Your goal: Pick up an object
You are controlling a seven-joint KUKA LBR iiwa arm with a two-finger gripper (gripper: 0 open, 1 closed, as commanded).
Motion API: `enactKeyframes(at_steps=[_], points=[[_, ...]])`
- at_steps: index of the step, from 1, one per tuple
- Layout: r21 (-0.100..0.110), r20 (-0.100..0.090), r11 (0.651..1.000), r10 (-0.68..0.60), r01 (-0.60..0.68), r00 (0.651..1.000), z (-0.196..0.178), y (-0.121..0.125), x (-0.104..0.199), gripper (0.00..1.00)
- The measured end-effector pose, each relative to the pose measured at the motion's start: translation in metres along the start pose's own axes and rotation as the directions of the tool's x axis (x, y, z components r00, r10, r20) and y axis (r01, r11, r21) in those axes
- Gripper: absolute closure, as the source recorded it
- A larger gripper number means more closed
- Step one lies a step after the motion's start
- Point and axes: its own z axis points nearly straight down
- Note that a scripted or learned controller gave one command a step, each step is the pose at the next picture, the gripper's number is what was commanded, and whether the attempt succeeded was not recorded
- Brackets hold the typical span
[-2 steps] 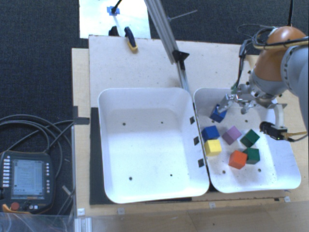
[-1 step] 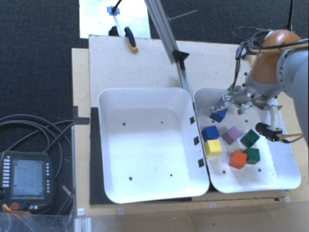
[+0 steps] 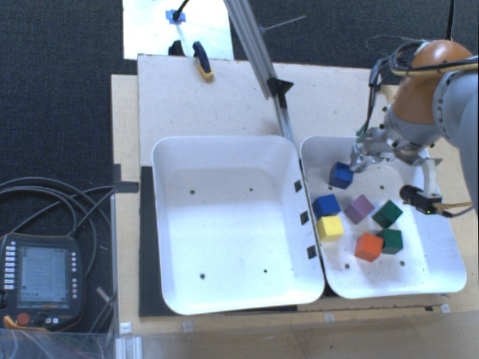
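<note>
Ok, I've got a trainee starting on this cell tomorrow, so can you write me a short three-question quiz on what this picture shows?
1. True or false: all the coloured blocks lie in the right bin.
2. Multiple choice: which block lies closest to the pincer? A) the orange block B) the upper blue block C) the yellow block
3. Fill in: directly above the yellow block, touching it, sits a second ____ block.

Key: 1 true; 2 B; 3 blue.
</note>
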Motion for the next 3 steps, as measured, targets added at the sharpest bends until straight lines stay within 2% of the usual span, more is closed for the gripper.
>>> enactKeyframes(at_steps=[1,2,3], points=[[0.009,0.002,1.0,0.001,-0.001,1.0,-0.046,0.003,0.006,1.0],[0.007,0.002,1.0,0.001,-0.001,1.0,-0.112,0.007,0.008,1.0],[0.013,0.001,1.0,0.002,-0.002,1.0,-0.113,0.008,0.008,1.0]])
